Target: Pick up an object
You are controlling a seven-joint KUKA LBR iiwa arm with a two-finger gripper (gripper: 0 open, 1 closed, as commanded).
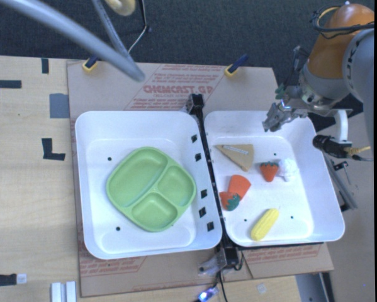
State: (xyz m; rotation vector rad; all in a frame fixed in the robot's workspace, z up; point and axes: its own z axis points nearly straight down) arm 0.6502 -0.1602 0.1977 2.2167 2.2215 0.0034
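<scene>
So I am in the approach step: the gripper (271,124), whose state I cannot tell, hangs over the far edge of the right bin (314,168), and next it must descend to the strawberry (269,170) nearby.

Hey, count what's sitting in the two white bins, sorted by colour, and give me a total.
Green: 1, the divided plate
Yellow: 1, the toy corn cob
Orange or red: 2, the toy carrot and the toy strawberry
Tan: 1, the wedge-shaped piece
Total: 5

Glossy white plastic bins (87,187) sit on matt cardboard (175,87); the green tray (151,189) looks like smooth plastic.
</scene>
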